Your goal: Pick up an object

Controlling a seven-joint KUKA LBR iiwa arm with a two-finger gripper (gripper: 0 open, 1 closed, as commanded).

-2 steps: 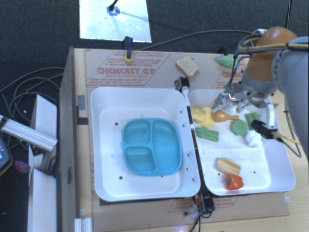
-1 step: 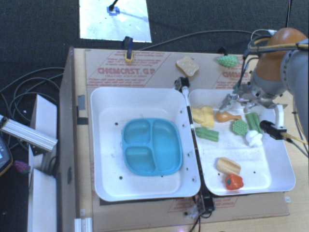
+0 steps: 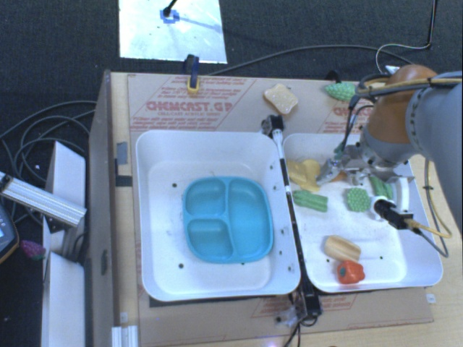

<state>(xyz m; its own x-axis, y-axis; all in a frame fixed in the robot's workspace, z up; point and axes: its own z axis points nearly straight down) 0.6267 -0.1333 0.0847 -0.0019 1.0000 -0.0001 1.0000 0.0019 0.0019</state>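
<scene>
My gripper hangs low over the back of the right bin, just right of a yellow toy food piece. Below it lies a green oblong piece. A round knobbly green piece and a long green piece sit just right of the gripper, partly under the wrist. Toward the front of that bin are a tan bread roll and a red piece. I see nothing held in the gripper.
The left bin holds a blue divided plate. On the bench behind the bins lie a tan cracker-like piece and a green piece. A yellow and blue clamp sits at the back edge.
</scene>
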